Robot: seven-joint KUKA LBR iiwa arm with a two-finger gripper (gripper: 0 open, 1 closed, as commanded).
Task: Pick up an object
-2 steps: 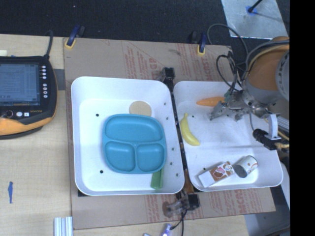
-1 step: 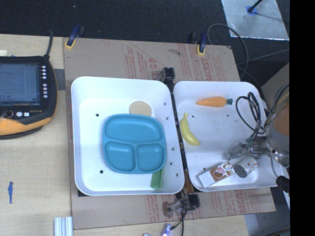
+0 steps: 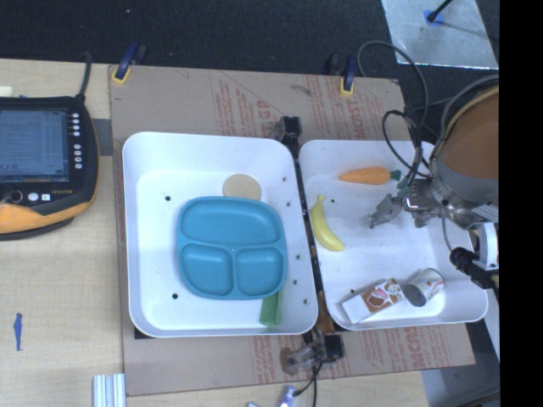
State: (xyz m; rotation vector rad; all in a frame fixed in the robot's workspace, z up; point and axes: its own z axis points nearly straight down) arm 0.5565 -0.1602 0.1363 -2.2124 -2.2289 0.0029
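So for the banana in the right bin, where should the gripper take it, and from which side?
Probably across the banana's middle, coming straight down, fingers closing across its narrow width. It lies flat, lengthwise along the right bin's left wall, so the inner finger has little room; the gripper hangs to its right.

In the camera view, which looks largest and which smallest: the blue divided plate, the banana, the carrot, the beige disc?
Largest to smallest:
1. blue divided plate
2. banana
3. carrot
4. beige disc, partly hidden behind the plate

Banana and carrot look close in length.
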